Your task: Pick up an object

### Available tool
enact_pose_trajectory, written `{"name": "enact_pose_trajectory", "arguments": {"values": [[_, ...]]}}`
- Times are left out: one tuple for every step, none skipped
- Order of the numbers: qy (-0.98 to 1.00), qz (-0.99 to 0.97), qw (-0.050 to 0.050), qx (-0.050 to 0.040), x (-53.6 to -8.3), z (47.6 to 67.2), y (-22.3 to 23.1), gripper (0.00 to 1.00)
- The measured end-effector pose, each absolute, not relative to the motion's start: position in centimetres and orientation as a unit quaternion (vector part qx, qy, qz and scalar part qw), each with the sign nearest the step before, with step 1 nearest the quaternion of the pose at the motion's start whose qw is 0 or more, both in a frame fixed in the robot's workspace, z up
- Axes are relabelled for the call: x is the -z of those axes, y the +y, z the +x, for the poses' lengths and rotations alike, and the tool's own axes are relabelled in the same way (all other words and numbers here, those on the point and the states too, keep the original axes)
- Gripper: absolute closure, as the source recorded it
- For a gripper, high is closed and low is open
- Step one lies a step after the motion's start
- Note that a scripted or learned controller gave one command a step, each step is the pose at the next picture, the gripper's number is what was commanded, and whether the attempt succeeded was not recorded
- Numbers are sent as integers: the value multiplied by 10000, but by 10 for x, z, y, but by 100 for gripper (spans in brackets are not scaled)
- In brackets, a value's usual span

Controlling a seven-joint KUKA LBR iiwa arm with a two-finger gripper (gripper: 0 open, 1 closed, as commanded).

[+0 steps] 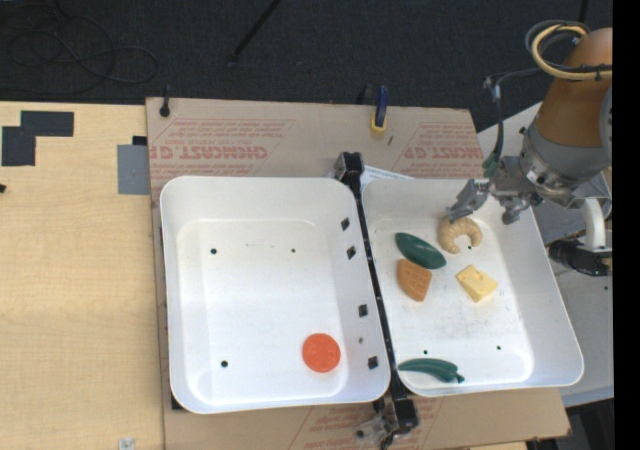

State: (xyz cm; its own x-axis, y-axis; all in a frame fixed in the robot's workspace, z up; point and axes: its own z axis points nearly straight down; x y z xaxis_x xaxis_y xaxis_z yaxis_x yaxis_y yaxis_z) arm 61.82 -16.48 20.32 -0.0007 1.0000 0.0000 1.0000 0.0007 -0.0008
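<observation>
My gripper [488, 209] hangs over the back of the right bin [545, 338], its fingers spread open with nothing between them. Just below its left finger lies a beige curled pastry [460, 234]. A dark green leaf shape [420, 250], an orange wedge [414, 280] and a yellow block [477, 284] lie close together in the bin's middle. A green pod [430, 369] rests at the bin's front edge. An orange disc [321, 352] lies in the left bin [190, 268], near its front right.
A black divider strip [365, 278] runs between the two bins. Both bins stand on a cardboard sheet [260, 143], with a blue and yellow clamp [379, 110] at its back edge. The arm's orange-banded wrist [575, 103] stands over the right bin's back right corner.
</observation>
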Motion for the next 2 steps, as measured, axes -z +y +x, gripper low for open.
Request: {"name": "enact_pose_trajectory", "arguments": {"values": [[-7072,-7070,3,-5,-84,577,-170,0],[-7060,-7082,17,-21,-88,533,-216,0]]}}
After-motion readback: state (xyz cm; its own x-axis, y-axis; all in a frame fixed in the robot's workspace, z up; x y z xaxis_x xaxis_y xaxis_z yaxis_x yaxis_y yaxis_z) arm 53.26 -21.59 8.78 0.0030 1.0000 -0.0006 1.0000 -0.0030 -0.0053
